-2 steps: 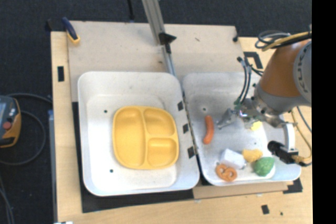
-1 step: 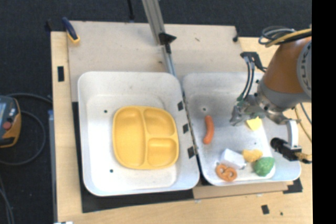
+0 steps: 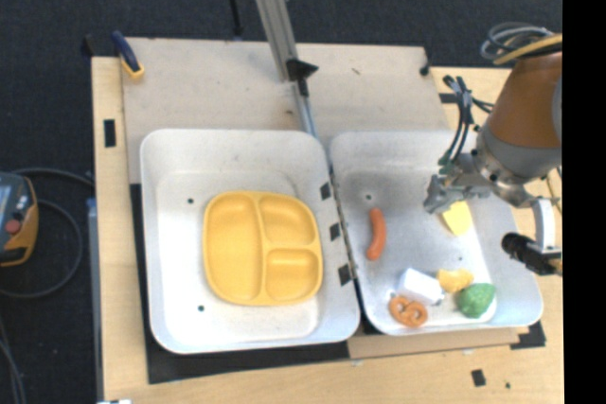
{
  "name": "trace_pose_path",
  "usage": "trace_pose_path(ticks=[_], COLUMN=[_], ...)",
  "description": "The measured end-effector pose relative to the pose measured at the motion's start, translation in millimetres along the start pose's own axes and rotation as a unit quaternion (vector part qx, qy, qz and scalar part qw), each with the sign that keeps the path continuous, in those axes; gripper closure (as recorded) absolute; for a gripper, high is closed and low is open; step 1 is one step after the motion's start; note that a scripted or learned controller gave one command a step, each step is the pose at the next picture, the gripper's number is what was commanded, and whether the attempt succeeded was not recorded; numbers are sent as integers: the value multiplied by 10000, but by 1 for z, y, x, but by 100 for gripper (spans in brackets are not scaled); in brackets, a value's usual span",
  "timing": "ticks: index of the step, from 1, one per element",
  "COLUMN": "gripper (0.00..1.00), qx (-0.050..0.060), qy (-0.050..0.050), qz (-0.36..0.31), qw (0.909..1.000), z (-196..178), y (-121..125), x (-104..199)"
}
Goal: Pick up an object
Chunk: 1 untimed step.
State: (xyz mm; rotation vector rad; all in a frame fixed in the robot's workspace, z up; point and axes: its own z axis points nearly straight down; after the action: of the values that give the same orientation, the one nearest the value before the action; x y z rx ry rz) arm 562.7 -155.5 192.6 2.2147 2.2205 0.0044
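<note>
In the right bin (image 3: 398,156), my gripper (image 3: 449,195) hangs just above and to the left of a pale yellow wedge (image 3: 458,219), which lies close under its tip. An orange sausage (image 3: 376,234) lies left of it in the middle of the bin. Along the bin's front edge sit a white block (image 3: 418,284), a small yellow piece (image 3: 455,279), a green lump (image 3: 476,299) and an orange pretzel (image 3: 408,310).
The left bin (image 3: 170,166) holds a yellow divided plate (image 3: 262,247). A grey metal post (image 3: 275,5) rises from the bench behind the seam between the two bins. The arm's orange band (image 3: 528,104) comes in over the right bin's far right corner.
</note>
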Motion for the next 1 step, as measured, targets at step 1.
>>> trace_pose_path(ticks=[1], gripper=[100], qx=[4], qy=[1], qz=[-1], qw=[10000], z=[-22], y=[2], x=[-1])
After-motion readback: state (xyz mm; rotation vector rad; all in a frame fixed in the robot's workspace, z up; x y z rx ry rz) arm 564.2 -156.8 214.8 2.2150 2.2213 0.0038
